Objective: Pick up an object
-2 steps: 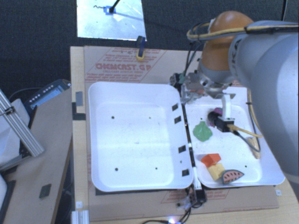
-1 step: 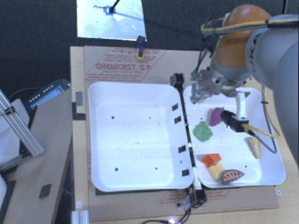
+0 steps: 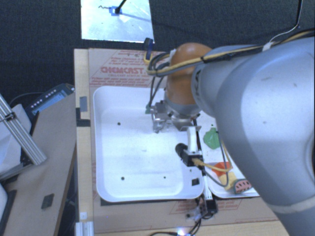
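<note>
1. Gripper hangs over the left bin, near its right wall. Can't tell how far the fingers are open or whether they have anything.
2. Objects sit in the right bin: green piece, yellow piece, reddish piece.
3. Risk: a descent here closes on bare bin floor.
4. Risk: arm hides most of the right bin, so object positions are uncertain.

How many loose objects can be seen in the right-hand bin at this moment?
3: a green piece near the dividing rim, a yellow-orange item lower down, and a reddish piece at the near corner. The arm may hide others.
</note>
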Action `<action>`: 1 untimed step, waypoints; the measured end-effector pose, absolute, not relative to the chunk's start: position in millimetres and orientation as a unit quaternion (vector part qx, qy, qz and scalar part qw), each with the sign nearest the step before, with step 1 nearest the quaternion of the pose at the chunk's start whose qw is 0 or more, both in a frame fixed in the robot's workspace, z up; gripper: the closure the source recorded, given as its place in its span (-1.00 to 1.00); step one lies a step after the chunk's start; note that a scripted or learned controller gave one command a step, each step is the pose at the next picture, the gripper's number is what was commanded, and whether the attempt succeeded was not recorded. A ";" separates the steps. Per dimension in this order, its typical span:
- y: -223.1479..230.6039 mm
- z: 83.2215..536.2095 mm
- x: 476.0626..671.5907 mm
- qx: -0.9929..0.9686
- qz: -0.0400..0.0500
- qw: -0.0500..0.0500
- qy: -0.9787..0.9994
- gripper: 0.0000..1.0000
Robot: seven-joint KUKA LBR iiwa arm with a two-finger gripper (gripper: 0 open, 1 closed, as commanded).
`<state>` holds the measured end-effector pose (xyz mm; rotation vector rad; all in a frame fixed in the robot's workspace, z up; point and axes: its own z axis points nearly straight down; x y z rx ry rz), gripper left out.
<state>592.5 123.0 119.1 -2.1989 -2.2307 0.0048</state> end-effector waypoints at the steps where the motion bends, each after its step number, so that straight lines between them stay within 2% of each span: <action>1: 148.6 82.6 651.4 -0.705 -0.002 -0.001 -0.709 1.00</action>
